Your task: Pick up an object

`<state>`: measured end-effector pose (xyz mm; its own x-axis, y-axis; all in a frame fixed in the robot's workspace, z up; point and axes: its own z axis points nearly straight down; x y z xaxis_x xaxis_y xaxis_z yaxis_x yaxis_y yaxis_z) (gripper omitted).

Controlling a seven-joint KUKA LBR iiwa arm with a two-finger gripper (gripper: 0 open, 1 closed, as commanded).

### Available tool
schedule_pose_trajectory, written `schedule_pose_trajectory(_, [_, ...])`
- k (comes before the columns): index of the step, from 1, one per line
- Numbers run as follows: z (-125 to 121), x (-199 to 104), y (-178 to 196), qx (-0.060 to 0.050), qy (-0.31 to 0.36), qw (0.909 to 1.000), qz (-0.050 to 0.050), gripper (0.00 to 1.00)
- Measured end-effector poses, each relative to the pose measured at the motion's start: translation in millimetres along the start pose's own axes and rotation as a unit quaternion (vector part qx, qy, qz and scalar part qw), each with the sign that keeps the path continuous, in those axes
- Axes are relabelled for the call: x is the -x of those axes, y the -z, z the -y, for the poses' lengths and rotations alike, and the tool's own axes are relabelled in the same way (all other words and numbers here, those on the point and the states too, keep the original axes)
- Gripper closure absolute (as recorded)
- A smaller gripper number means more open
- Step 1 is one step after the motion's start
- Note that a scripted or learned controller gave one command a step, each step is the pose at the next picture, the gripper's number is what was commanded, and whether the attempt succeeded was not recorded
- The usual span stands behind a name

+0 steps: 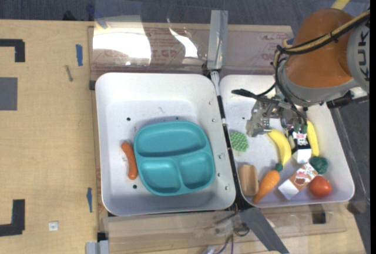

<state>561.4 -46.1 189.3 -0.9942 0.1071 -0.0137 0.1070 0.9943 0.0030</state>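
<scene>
My gripper (pixel 271 122) hangs low in the right bin (pixel 343 156), under the orange band of the arm (pixel 320 56). Just below it lies a yellow banana (pixel 280 146), with a green knitted piece (pixel 238 140) to its left. Nearer the front of that bin are a carrot (pixel 268 183), a bread roll (pixel 248 179), a red tomato (pixel 321 187), a small white carton (pixel 298 180) and a dark green vegetable (pixel 319 163). A second yellow piece (pixel 312 138) lies right of a small black-and-white box (pixel 301 140). Nothing can be seen held.
The left bin (pixel 111 106) holds a teal divided plate (pixel 174 156) and an orange-red sausage (pixel 130 160) beside the plate's left edge. A ridge (pixel 221 123) separates the two bins. A clear plastic sheet (pixel 153 41) lies behind them on the bench.
</scene>
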Motion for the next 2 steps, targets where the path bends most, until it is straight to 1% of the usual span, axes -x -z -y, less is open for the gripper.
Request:
schedule_pose_trajectory(1, [35.4,-15.5,-3.0,0.000,0.166,0.9861,-0.005,1.00])
schedule_pose_trajectory(2, [23.7,0.2,90.7,-0.001,0.115,0.9933,0.000,1.00])
